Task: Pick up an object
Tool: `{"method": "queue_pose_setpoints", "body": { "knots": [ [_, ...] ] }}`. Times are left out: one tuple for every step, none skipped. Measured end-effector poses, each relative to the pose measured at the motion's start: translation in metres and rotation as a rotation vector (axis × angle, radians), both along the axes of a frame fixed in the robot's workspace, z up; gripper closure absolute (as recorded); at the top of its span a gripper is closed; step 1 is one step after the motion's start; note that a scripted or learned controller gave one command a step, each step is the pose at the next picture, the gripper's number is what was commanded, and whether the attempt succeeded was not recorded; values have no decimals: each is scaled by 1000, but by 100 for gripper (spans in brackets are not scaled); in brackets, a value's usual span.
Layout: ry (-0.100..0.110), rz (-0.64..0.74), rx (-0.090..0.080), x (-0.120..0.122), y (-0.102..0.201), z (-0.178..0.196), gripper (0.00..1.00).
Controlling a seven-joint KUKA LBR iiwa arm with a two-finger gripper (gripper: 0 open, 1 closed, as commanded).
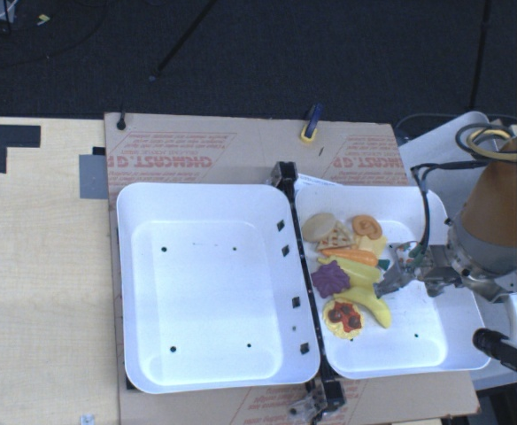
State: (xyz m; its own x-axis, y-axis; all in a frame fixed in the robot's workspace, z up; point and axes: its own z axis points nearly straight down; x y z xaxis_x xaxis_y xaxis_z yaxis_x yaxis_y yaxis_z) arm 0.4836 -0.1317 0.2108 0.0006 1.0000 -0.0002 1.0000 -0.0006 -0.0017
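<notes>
The right bin (418, 343) holds a cluster of toy foods at its left side: a tan bun (318, 227), a waffle piece (336, 236), an orange round pastry (366, 227), a carrot (351, 256), purple grapes (330, 279), a yellow banana (370, 300) and a small pizza (344, 318). My gripper (389, 284) reaches in from the right and sits low at the banana's right side, just right of the cluster.
The left bin (152, 237) sits beside the right one, with a black divider clip strip (298, 273) between them. Both rest on cardboard (196, 153). A blue-yellow clamp (311, 124) stands at the back edge. Cables (427, 211) trail from the arm.
</notes>
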Motion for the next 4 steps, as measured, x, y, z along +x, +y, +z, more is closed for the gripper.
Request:
{"method": "queue_pose_setpoints", "body": {
  "knots": [
    [-3, -2, 0, -6, 24, -111, 0],
    [1, -9, 3, -7, 24, -102, 100],
    [-1, 3, 5, -7, 9, -122, 100],
    [-6, 4, 0, 63, 28, -117, 100]
  ]
}}
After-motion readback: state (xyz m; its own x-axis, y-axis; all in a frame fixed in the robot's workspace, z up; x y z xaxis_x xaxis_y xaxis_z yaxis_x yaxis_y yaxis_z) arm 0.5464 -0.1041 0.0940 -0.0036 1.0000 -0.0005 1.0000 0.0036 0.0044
